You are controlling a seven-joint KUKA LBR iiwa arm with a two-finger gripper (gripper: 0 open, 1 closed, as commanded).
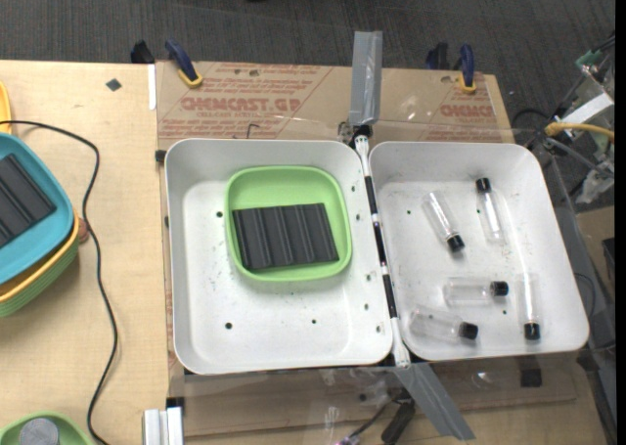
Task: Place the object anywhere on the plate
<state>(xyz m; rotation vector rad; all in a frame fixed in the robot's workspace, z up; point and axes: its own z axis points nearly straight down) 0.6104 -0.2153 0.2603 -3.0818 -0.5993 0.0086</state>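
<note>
A green square plate (337, 200) sits in the upper middle of the left bin (196, 326). A dark ribbed rectangular mat (284, 236) lies flat on the plate. The right bin (548, 189) holds several clear plastic vials with black caps: one (441, 221) near its middle top, one (488, 206) upright of it, one (476, 289) lying across lower down, one (442, 327) at the bottom left and a long thin one (527, 304) at the right.
A cardboard sheet (293, 91) lies behind the bins, held by blue and yellow clamps (182, 62). A teal and yellow tray stack (29, 223) stands on the wooden table at far left, with a black cable (98, 267) running past it.
</note>
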